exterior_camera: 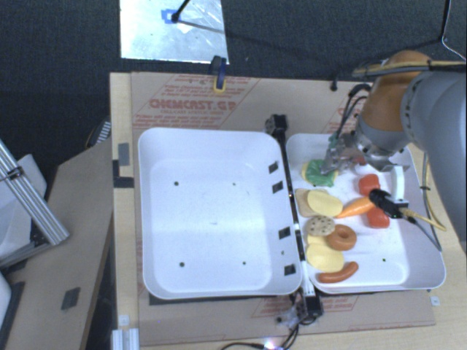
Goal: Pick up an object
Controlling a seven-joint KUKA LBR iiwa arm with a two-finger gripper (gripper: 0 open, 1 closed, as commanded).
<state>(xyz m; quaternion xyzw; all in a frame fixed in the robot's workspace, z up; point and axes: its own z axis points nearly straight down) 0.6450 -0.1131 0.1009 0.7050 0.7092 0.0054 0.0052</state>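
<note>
The right bin point(416, 268) holds several toy foods. A green leafy piece point(316, 173) lies near its far left corner. My gripper point(332, 160) points down right at the upper right edge of that green piece, touching or almost touching it. Nearer the camera lie a pale yellow piece point(324, 203), an orange carrot point(355, 208), a speckled cookie point(319, 226), a brown donut point(341, 238), another yellow piece point(323, 257) and a reddish sausage point(338, 273). Two red pieces point(368, 184) point(378, 219) sit to the right of the carrot.
The left bin point(211, 210) stands beside the right one, with a black divider point(288, 195) between them. The arm point(430, 115) comes in over the right bin's far right side. A shiny sheet point(174, 20) lies beyond the bench.
</note>
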